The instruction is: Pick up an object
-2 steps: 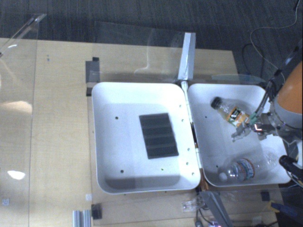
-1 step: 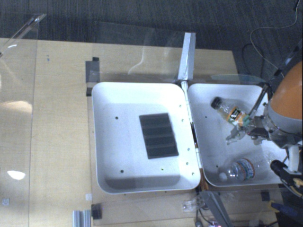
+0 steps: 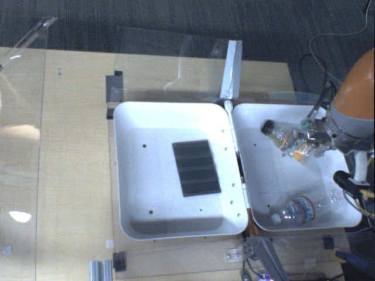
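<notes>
The gripper [image 3: 306,134] hovers in the right bin [image 3: 263,186]; finger state unclear. Small bottle [image 3: 274,131] at nine o'clock, clear plastic bottle [image 3: 296,209] at six.

A single fixed camera hangs above the pale wooden table [image 3: 58,174] and looks down on it at a slant, from far enough to take in both shallow white plastic bins side by side. The left bin [image 3: 132,157] sits near the middle of the view; the right bin [image 3: 258,174] runs toward the right edge. Dark grey carpeted floor [image 3: 146,7] fills the top strip beyond the table's far edge. The grey arm with its orange band [image 3: 358,92] enters from the right.
</notes>
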Robot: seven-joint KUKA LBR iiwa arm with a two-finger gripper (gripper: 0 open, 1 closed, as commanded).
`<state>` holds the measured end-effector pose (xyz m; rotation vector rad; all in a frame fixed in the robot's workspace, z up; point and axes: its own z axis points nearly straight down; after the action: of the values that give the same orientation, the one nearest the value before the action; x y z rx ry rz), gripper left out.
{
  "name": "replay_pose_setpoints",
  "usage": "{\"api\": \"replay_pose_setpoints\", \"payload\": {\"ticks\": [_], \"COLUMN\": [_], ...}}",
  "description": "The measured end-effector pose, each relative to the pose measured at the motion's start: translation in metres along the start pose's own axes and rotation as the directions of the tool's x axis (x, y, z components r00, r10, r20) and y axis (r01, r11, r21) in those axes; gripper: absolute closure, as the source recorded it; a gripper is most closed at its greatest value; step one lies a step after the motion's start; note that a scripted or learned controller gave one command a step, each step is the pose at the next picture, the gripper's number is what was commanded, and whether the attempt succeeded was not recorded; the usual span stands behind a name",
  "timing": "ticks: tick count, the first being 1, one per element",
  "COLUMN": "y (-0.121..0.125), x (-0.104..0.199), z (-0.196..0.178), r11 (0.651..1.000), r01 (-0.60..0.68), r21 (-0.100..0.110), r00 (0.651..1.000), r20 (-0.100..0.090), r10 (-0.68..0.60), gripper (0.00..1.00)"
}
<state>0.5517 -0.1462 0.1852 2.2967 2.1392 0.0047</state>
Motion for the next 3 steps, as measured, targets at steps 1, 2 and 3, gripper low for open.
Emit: {"api": "replay_pose_setpoints", "payload": {"ticks": [1, 2, 3], "y": [-0.037, 0.045, 0.097], "x": [0.037, 0.0, -0.008], "z": [-0.04, 0.097, 0.102], "r11": [0.974, 0.973, 0.976], "r01": [0.228, 0.231, 0.204], "r21": [-0.002, -0.007, 0.081], "r00": [0.974, 0.973, 0.979], "r20": [0.0, 0.003, -0.03], "r10": [-0.228, -0.231, -0.202], "gripper": [0.0, 0.0, 0.0]}}
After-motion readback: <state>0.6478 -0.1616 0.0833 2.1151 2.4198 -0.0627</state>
